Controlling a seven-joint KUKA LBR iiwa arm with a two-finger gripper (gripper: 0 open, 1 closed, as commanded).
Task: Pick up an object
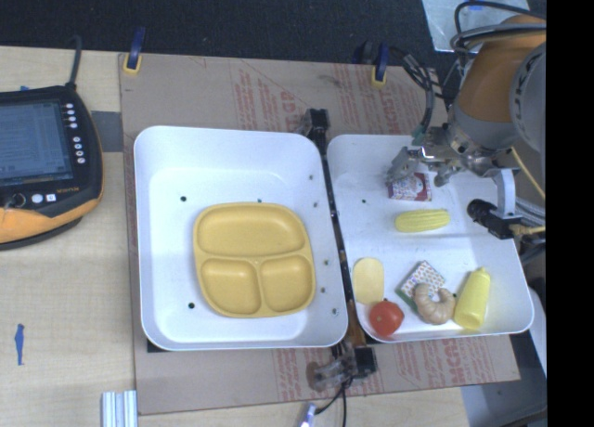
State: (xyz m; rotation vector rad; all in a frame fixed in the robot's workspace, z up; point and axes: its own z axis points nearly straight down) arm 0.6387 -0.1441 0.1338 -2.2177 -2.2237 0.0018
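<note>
My gripper (pixel 419 163) hangs low over the far part of the right bin (pixel 492 249), right above a small red and white packet (pixel 411 189). It seems to touch the packet's top edge. Just in front of the packet lies a yellow corn cob (pixel 422 221). Along the bin's near edge are a pale yellow slab (pixel 368 278), a red tomato (pixel 386 317), a checkered packet (pixel 420 276), a tan shrimp-like piece (pixel 434 304) and a yellow bottle (pixel 472 298).
The left bin (pixel 167 230) holds a yellow divided plate (pixel 252 258). A tablet controller (pixel 42 151) lies on the bench at far left. The arm's orange band (pixel 497 72) and cables rise at the upper right.
</note>
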